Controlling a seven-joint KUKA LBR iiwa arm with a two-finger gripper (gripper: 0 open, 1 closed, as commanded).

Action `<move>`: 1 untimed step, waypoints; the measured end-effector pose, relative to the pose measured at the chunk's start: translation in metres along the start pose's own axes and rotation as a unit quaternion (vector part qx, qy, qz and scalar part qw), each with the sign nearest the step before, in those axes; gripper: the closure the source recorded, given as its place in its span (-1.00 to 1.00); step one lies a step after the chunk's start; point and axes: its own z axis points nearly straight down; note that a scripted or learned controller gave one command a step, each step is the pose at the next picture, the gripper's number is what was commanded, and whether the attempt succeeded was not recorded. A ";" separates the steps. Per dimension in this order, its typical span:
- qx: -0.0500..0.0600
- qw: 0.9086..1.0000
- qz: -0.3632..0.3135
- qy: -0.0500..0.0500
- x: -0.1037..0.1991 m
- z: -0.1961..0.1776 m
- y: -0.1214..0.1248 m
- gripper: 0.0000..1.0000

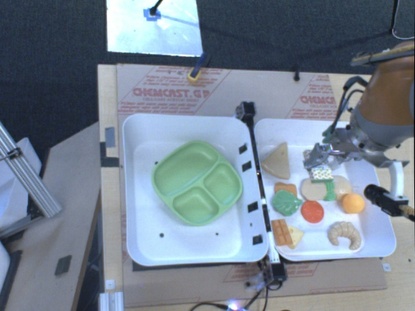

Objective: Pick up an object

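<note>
1. The gripper hovers over the right bin; whether it is wide or narrow cannot be told.
2. A small checkered block sits directly beneath it, touching the beige slice.

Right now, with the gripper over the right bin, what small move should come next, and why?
Probably a short straight descent: the gripper hovers just above the sandwich-like toy among crowded toy foods in the right bin, with nothing seen between its fingers.
</note>
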 end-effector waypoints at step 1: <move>-0.001 1.000 0.001 -0.001 0.016 -0.010 -0.044 1.00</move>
